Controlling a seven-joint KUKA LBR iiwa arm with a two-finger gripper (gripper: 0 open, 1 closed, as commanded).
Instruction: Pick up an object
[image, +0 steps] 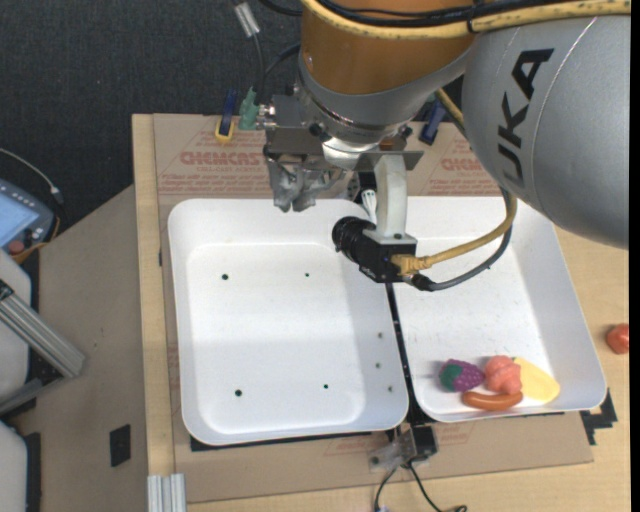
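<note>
Several small toy foods lie in the front corner of the right bin (560, 300): a purple grape bunch (461, 375), a reddish-orange piece (503, 372), a yellow piece (541, 384) and an orange sausage shape (492, 400). They touch one another in a tight cluster. My gripper (295, 186) hangs over the back edge of the left bin (200, 330), far from the cluster, and nothing shows in it.
The arm's large grey and orange body (420, 60) covers the back of both bins. A black unit with a cable (368, 248) hangs over the divide between them. A small orange object (620, 338) lies outside the right bin on the right.
</note>
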